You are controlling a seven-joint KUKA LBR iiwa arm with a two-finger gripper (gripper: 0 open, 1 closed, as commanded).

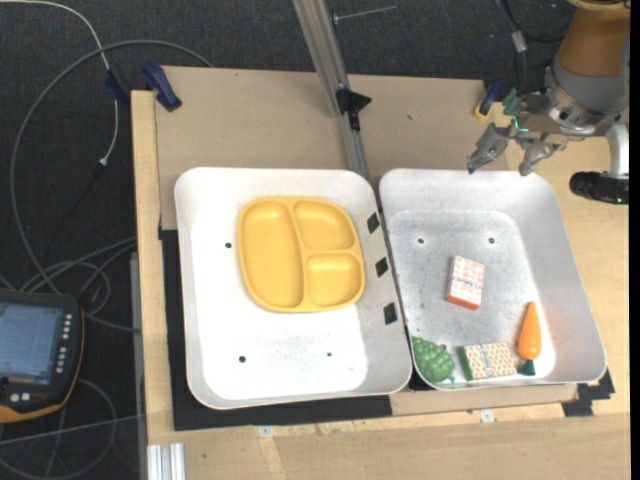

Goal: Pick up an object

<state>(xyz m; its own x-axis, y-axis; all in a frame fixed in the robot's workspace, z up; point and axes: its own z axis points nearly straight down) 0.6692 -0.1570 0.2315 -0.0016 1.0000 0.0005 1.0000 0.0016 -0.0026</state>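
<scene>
- Claw [508, 158]: two fingers spread apart, tips pointing down, nothing between them. It hangs over the far rim of the right bin [560, 218], at that bin's back edge, on the grey arm with its orange band [592, 28] coming in from the right.
- Directly under and just ahead of the claw: bare white bin floor, speckled, with no object on it.
- Nearest candidate: a small orange-and-white box [466, 282], lying flat toward the middle of the right bin. From the claw it sits toward the near side of the bench and slightly left. Its long axis runs roughly near-to-far, tilted a little.
- Further out, along the near wall of the same bin: an orange carrot [529, 332], long axis near-to-far, toward the right corner; a patterned flat pack [487, 360] beside it, long axis left-right; a green bumpy item [433, 359] at the near-left corner, close against the wall.
- Beyond, in the left bin [200, 268]: a yellow divided plate [300, 253], well apart from the claw.
- Judgement: no pick begun yet. The move turns on travelling toward the near side and down. The box looks easiest, standing clear of walls; the finger spread would want to cross its short axis. The three near-wall items look crowded, so a finger could catch the rim.
</scene>
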